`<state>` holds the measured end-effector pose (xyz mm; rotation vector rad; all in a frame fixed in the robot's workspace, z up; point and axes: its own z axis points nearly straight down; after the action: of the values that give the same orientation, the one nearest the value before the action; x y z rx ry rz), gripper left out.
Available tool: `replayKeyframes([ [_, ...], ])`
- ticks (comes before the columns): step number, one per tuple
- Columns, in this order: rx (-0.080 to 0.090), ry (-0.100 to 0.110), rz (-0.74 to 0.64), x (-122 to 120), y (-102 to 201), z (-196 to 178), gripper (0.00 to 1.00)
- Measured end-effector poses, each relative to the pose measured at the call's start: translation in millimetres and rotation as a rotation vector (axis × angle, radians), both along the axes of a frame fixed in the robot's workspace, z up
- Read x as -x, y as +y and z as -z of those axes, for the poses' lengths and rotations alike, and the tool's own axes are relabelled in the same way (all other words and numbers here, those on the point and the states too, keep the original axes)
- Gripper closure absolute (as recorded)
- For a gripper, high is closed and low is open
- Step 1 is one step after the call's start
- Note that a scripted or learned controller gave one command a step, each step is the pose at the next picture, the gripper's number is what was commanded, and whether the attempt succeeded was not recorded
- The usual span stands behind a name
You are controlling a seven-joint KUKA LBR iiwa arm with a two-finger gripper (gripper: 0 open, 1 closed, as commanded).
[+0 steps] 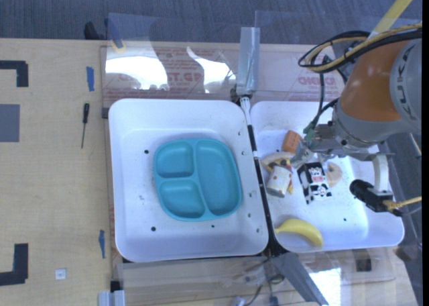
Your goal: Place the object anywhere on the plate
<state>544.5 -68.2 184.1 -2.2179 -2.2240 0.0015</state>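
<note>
Over the right bin (385, 227), the arm (375, 93) lowers its tool (314, 176) among objects.

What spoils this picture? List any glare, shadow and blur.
Camera view: strong white glare on the clear panel behind the left bin; the blue plate is evenly lit and sharp, with only a soft shadow; the small items near the gripper are too small and cluttered to identify, except the banana.

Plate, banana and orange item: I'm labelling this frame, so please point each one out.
Teal divided plate (198, 178), camera view, left bin: on the ridge between its compartments.
Banana (299, 230), camera view, right bin's near edge: mid-length of the fruit.
Orange item (291, 141), camera view, right bin: its top face.
</note>
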Motion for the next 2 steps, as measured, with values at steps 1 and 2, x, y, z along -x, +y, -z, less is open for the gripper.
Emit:
replayKeyframes([
  [1, -0.003, 0.003, -0.005, 66, 78, 0, 1.0],
  [2, -0.002, 0.001, -0.006, 36, 160, 1, 1.0],
])
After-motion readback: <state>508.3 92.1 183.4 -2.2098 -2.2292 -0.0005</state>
